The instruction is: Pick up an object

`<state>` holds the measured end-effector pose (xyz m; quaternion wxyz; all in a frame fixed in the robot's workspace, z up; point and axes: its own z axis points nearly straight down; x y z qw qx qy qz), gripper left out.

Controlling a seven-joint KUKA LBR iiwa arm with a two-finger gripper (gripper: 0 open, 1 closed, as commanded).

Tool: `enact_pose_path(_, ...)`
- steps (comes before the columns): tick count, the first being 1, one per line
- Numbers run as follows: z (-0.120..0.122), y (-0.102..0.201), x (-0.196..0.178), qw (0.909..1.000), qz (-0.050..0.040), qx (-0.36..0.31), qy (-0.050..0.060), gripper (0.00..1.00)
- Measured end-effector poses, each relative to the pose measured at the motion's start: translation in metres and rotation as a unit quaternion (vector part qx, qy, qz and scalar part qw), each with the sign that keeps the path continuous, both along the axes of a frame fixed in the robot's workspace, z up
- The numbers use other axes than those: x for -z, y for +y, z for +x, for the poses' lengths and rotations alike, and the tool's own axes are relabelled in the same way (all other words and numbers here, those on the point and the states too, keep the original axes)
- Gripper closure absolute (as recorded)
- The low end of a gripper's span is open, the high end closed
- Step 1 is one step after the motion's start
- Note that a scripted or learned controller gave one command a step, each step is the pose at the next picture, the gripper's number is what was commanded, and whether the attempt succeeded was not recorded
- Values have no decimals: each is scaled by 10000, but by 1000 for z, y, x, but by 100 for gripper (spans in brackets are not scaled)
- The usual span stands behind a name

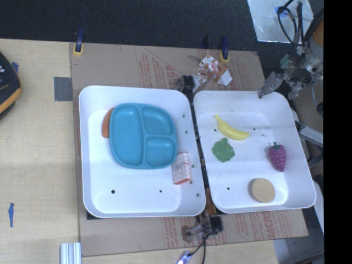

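Right bin [297,147] holds banana [231,130], broccoli [223,149], grapes [277,156], cookie [262,190]; your pincer [286,76], grip unreadable, sits off its far right corner: descend squarely over one well-separated item.

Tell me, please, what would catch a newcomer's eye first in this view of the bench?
Probably the blue divided plate lying in the left bin. Next, the right bin's bright toy food: a yellow banana, green broccoli, purple grapes and a tan round cookie.
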<state>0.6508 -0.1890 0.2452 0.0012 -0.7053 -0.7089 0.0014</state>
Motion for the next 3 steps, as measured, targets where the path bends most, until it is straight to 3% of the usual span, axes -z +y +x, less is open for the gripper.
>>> enact_pose_path(1,-66,-23,154,10000,-12,-2,-16,0)
enact_pose_path(2,-118,-23,76,10000,4,7,-3,0)
enact_pose_path(3,-132,-23,154,10000,2,-3,3,0)
